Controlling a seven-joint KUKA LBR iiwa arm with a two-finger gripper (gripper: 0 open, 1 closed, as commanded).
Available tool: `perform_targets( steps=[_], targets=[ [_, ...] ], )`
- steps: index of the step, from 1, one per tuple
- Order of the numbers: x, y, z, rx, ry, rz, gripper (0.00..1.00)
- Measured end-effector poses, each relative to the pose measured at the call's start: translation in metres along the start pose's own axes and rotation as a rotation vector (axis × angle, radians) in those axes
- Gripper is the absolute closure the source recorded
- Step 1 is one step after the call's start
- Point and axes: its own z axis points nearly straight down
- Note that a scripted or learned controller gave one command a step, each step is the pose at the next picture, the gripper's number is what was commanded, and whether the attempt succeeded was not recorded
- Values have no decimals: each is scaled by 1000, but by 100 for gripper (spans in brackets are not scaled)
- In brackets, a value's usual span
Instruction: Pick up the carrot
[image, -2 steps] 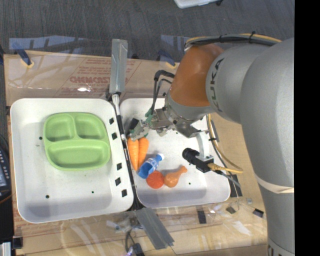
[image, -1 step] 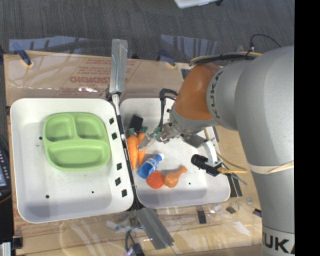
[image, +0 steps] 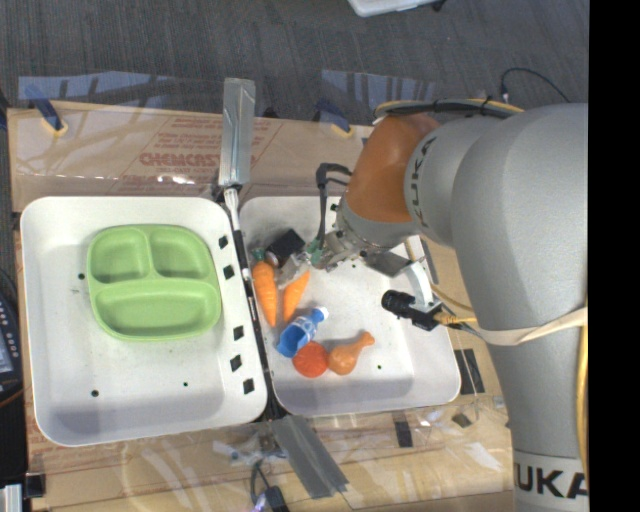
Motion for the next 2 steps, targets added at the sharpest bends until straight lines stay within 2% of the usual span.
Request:
perform_targets(
  steps=[1,2],
  targets=[
    [2,1,-9,-1,3,-4,100],
    [43,27,-101,-3,5,-31,100]
  ],
)
